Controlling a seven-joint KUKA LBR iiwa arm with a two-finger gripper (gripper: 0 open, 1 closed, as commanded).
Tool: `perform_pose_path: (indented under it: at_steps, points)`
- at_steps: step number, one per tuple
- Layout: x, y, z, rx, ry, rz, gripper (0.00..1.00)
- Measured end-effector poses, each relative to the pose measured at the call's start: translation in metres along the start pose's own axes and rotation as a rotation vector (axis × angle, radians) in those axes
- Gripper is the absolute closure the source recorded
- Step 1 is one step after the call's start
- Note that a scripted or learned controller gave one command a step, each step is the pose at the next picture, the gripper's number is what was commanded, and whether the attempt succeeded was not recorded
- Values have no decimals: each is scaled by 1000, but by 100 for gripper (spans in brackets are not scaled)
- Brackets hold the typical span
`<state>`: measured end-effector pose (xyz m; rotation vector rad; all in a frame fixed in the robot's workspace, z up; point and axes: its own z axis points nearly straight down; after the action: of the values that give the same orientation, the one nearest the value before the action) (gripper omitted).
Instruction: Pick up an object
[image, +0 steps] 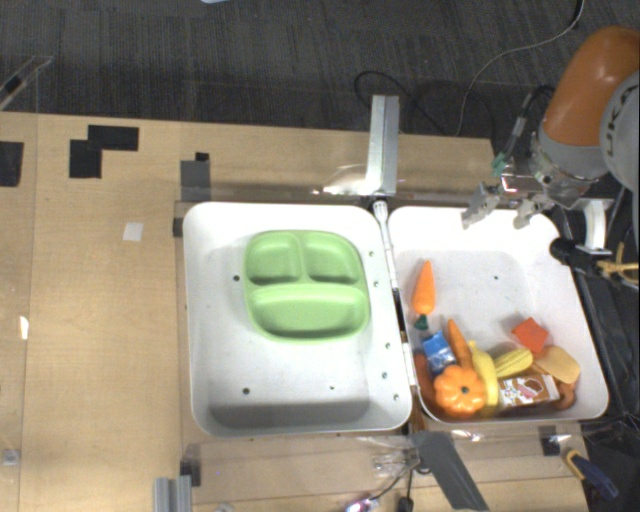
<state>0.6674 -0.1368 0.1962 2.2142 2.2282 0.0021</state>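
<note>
My gripper (501, 209) hangs over the far edge of the right bin (500, 270), its two fingers spread apart with nothing between them. Well below it in the bin lies an orange carrot (425, 285). At the bin's near end a pile holds a small pumpkin (459, 391), a blue item (436, 351), a banana (484, 370), a corn cob (512, 361), an orange-red block (531, 335) and a flat food box (520, 390).
The left bin (215, 300) holds a green divided plate (303, 283). A metal post (383, 140) stands at the back between the bins. Cables run along the right of the bench.
</note>
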Motion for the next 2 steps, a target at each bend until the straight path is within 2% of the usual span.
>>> perform_pose_path:
  at_steps: [1,2]
  points:
    - [-5,3,37,-1,-1,-307,0]
    - [40,-11,105,-3,-1,-343,0]
